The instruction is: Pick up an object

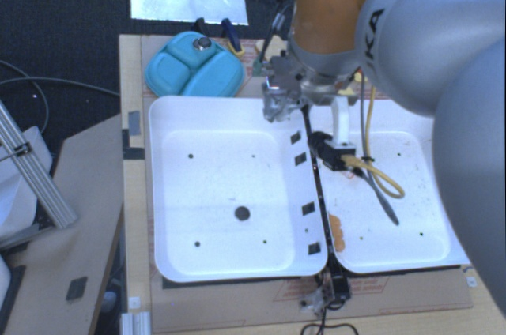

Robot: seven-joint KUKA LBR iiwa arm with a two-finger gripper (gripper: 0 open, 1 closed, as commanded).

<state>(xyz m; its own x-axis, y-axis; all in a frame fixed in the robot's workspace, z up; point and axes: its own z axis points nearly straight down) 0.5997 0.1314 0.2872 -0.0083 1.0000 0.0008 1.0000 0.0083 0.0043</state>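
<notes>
Hanging above the far rim where the two bins meet, the end effector [275,103] sits below the arm's [411,25] orange band, and from this slant I cannot tell whether it is open or closed, nor whether it has hold of anything. A small dark round disc [242,212] lies alone on the floor of the left bin [170,167], well apart from the end effector. In the right bin [411,242] an orange piece [337,231] rests just beside the dividing rim at the near end, and a slender dark grey thing [386,205] lies aslant near the middle. A blue compartment tray [194,69] rests on the desk [134,167] beyond the left bin's far corner.
</notes>
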